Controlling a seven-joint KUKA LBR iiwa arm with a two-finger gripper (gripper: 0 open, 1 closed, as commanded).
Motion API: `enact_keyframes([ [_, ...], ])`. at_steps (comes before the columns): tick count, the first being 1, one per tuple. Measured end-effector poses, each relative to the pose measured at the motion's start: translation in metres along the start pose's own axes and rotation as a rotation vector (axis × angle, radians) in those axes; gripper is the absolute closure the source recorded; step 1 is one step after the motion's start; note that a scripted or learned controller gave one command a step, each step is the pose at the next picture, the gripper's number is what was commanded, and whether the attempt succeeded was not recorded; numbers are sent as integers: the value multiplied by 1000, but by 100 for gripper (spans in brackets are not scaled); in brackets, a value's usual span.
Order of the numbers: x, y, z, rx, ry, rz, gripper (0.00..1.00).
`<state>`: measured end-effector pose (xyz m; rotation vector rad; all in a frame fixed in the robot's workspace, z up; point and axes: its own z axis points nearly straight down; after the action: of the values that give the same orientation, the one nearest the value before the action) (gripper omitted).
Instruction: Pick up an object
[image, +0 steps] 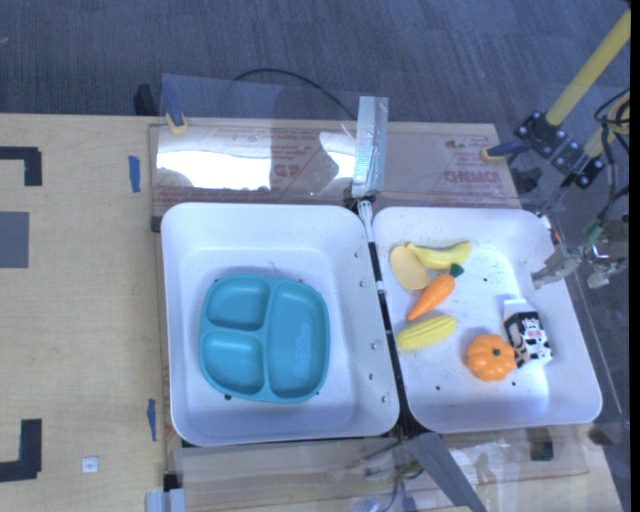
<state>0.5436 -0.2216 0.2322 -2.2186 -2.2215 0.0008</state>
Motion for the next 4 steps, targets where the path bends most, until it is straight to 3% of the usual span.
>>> enact_keyframes([
  [1, 48, -18, 64, 3, 2, -245, 0],
  [2, 18, 0, 144, -3, -1, -502, 0],
  [3, 87, 29, 49, -14, -6, -604, 0],
  [4, 123, 38, 144, -10, -6, -555, 0],
])
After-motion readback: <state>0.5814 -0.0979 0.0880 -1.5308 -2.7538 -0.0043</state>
